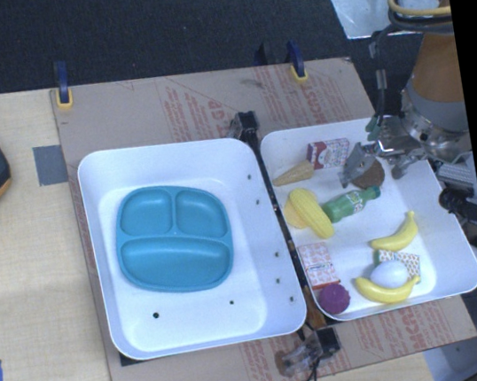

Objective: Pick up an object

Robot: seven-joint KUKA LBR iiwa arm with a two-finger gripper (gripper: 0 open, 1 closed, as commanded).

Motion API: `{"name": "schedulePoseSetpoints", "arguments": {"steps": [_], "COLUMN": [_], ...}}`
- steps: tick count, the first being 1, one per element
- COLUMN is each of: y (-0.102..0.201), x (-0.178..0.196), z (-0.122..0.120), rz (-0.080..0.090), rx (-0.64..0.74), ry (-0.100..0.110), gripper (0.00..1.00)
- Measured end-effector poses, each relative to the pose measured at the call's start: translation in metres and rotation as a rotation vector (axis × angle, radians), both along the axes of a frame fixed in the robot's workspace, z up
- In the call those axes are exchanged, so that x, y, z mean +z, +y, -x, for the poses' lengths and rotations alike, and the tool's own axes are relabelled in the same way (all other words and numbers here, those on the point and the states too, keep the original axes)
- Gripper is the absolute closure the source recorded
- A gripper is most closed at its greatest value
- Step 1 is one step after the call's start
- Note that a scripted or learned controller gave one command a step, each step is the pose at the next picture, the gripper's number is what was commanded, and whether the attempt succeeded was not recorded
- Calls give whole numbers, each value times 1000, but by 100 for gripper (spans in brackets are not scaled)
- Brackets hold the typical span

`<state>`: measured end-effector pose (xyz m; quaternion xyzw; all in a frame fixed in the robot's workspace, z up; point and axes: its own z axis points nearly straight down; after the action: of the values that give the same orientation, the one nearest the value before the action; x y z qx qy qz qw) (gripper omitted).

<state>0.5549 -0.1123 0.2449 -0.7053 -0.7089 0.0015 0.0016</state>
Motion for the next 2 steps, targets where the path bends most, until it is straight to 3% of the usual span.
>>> {"name": "schedulePoseSetpoints", "arguments": {"steps": [1, 2], "y": [19, 10], "x": [-119, -141], "z": [6, -95], "rz": [-2, 2], "rx": [1, 3], "ry": [10, -12], "gripper": [0, 0]}}
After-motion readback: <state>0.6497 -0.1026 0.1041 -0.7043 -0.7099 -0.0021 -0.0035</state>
